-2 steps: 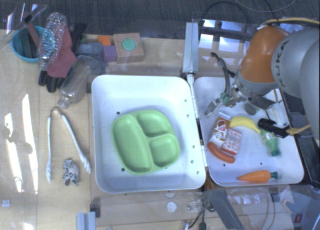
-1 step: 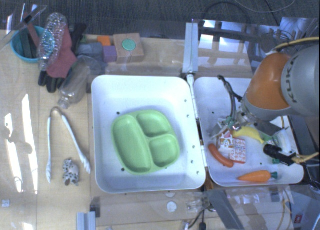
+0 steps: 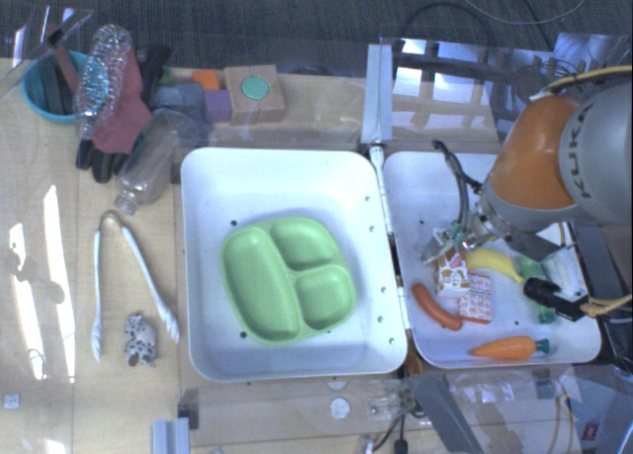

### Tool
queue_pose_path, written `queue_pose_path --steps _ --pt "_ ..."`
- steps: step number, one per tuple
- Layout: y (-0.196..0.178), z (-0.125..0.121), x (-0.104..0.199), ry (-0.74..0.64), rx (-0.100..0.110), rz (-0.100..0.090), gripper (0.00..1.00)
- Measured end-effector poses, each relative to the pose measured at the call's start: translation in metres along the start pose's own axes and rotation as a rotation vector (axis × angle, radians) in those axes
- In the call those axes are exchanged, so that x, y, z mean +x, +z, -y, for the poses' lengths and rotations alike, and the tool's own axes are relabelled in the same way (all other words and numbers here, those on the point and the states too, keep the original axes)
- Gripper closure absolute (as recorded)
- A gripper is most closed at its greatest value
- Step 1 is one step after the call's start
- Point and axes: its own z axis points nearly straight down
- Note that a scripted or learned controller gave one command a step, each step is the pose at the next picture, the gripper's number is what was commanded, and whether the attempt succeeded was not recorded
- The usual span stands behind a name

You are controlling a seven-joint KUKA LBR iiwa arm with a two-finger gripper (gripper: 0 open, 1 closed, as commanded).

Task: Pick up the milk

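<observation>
One arm works here, its jaws (image 3: 461, 234) low in the right bin (image 3: 415, 343); whether they are open or closed I cannot tell. The milk (image 3: 452, 271), a small white and red carton, lies just below them, on the camera's near side, long axis running away from the jaws. A second red carton (image 3: 477, 298) touches it; the sausage (image 3: 435, 307) lies beyond.

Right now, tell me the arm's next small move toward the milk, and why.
Probably a short, slow drop straight down. The end effector hangs just above the top of the milk carton in the right bin. A banana and a hot dog crowd the carton, so a sideways move risks knocking them.
</observation>
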Motion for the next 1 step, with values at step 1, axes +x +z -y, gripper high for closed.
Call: queue_pose_path --steps 1 --pt "-0.0305 -0.0423 -0.0466 -0.041 0.012 -0.004 1.0"
